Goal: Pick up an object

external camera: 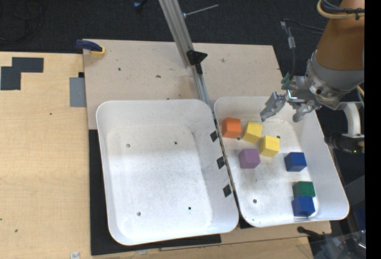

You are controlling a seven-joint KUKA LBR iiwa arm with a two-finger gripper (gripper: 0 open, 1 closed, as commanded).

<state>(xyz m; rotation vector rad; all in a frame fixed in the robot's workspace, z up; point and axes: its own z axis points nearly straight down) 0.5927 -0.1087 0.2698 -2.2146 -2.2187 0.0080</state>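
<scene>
My gripper (286, 110) hangs over the far part of the right bin (333, 192), its two grey fingers spread apart with nothing between them. Below and to its left lie an orange cube (231, 127), two yellow cubes (253, 132) (269, 145) and a purple cube (249, 158). Further toward the front sit a blue cube (294, 161), a green cube (304, 188) and another blue cube (303, 205). The gripper touches none of them.
The left bin (113, 133) lies beside the right one, with black clips (220, 162) along the shared edge. A slanted aluminium bar (175, 19) rises behind the bins. A blue and yellow clamp (90, 46) sits at the bench's far left corner.
</scene>
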